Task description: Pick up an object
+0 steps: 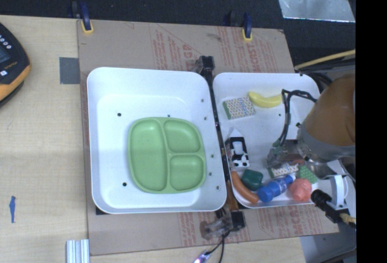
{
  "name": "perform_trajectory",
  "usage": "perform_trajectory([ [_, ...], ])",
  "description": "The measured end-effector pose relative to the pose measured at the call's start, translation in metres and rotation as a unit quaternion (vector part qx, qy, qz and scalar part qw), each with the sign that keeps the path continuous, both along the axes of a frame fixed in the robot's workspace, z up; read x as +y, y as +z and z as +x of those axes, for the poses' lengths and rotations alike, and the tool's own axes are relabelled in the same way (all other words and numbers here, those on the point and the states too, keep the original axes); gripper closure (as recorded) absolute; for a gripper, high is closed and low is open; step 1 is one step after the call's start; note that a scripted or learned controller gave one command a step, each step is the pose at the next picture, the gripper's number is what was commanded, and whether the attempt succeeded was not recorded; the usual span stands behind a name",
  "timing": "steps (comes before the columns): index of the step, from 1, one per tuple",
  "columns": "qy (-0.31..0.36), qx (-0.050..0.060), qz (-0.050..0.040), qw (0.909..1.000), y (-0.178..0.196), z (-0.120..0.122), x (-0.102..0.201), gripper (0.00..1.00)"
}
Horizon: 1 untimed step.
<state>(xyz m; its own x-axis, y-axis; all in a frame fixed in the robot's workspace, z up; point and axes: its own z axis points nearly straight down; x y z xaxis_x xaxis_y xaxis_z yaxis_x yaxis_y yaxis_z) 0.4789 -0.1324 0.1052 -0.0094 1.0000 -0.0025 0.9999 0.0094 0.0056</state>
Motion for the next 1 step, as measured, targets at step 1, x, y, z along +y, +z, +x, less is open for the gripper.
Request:
perform_trajectory([
  [1,-0.002,0.004,0.0017,1.0000,0.0868,0.0020,0.0646,1.00],
])
